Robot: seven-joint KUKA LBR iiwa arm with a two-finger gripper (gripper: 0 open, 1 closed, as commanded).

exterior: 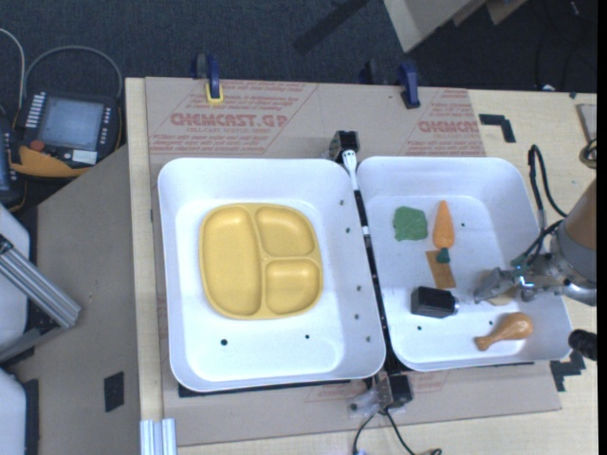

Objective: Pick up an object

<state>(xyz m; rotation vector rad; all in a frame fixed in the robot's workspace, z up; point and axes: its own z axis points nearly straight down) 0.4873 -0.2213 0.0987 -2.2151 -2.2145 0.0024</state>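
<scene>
Gripper (pixel 495 285) low in right bin (pixel 474 173), grip state indeterminate; descent best centred squarely over black block (pixel 433 301) before closing

In the right bin (pixel 493 183) lie five small things: a flat green piece (pixel 410 224) towards the back, and just right of it an orange carrot (pixel 443 226) lying with its tip pointing to the back. Nearer the front, a brown block (pixel 440 268) lies just below the carrot, with a black block (pixel 433 301) touching or nearly touching its front end. A tan drumstick (pixel 505 331) lies on its side near the front right, thick end to the right, apart from the rest.
</scene>
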